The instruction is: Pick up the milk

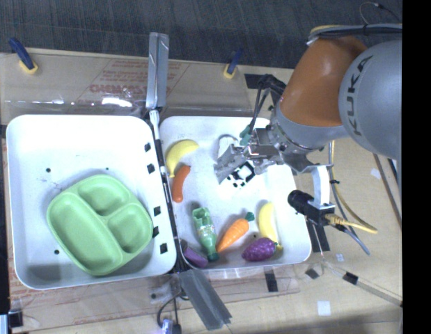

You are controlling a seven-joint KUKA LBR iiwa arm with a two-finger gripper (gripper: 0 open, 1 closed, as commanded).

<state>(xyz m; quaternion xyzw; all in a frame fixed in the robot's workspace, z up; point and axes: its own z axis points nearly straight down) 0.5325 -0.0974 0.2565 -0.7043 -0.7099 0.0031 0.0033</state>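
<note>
The gripper hung low in the right bin, near its upper middle. Just under its tips was a small white thing with black spots, which I judged to be the milk, but it was partly covered. Whether the gripper was spread or pressed together, I could not tell, and I could not see the milk between it, so no grasp was shown.

To the left of the gripper lay a banana and an orange carrot. Below the gripper were a green bottle, a second carrot, a purple grape bunch and another yellow fruit. Far left, in the other bin, sat a green divided plate.

In my judgement the approach was done; closing and lifting remained.
</note>
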